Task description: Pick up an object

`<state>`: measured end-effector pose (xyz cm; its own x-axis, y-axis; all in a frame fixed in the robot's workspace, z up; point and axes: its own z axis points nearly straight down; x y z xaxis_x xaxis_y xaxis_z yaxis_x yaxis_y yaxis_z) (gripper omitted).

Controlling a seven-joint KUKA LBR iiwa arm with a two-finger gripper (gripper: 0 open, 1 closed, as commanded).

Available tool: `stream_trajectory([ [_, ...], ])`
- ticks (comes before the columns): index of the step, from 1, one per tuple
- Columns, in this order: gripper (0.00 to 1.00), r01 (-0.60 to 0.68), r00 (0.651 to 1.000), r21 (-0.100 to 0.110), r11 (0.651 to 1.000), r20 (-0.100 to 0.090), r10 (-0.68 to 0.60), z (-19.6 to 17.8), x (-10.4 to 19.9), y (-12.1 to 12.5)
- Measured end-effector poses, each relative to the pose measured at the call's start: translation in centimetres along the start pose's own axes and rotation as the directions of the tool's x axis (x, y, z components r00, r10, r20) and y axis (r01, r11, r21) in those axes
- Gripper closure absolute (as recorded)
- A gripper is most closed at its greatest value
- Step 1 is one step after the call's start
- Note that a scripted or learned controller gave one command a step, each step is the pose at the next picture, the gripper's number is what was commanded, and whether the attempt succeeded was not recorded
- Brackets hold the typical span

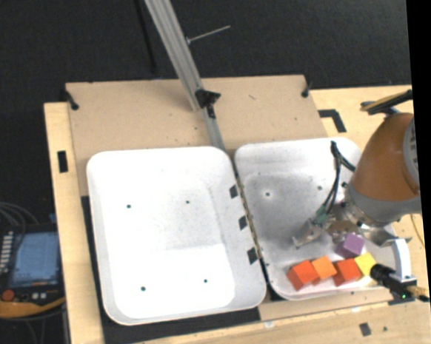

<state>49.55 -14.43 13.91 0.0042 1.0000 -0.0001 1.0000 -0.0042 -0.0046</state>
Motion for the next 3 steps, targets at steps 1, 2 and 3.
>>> stream_trajectory([
  [1,1.00,-0.005,1.000,-0.010,1.000,0.000,0.005,-1.4,-0.1,0.2],
  [2,1.00,0.008,1.000,-0.008,1.000,0.001,-0.008,-5.8,0.2,-0.2],
  [3,1.00,0.008,1.000,-0.013,1.000,0.002,-0.008,-11.9,-0.1,0.6],
])
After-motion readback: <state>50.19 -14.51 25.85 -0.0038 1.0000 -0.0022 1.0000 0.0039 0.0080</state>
